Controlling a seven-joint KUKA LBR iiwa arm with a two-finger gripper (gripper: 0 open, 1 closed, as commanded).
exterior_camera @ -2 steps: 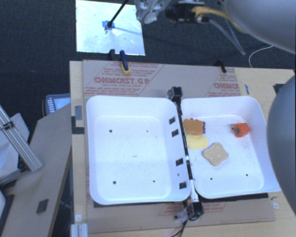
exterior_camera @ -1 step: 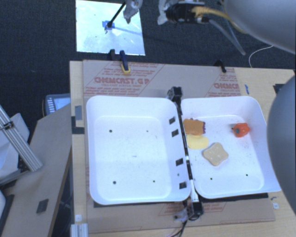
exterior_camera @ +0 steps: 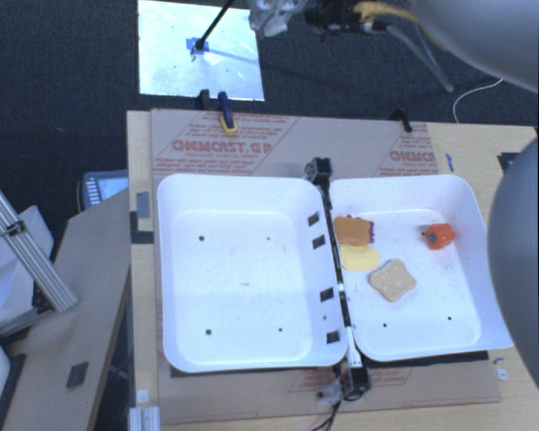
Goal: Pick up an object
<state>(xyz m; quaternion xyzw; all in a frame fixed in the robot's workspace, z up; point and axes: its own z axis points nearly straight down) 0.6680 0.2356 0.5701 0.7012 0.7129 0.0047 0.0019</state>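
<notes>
The camera view shows the hand [exterior_camera: 274,15] at the top edge, high above the surface [exterior_camera: 278,135] and well apart from both bins; whether it is released or clenched cannot be told, and nothing is seen between its parts. The right bin [exterior_camera: 459,337] holds four things: an orange block with a purple edge [exterior_camera: 354,231] near the divider, a yellow slice [exterior_camera: 360,258] just below it, a tan toast-shaped piece [exterior_camera: 392,280], and a red-orange piece [exterior_camera: 437,236].
</notes>
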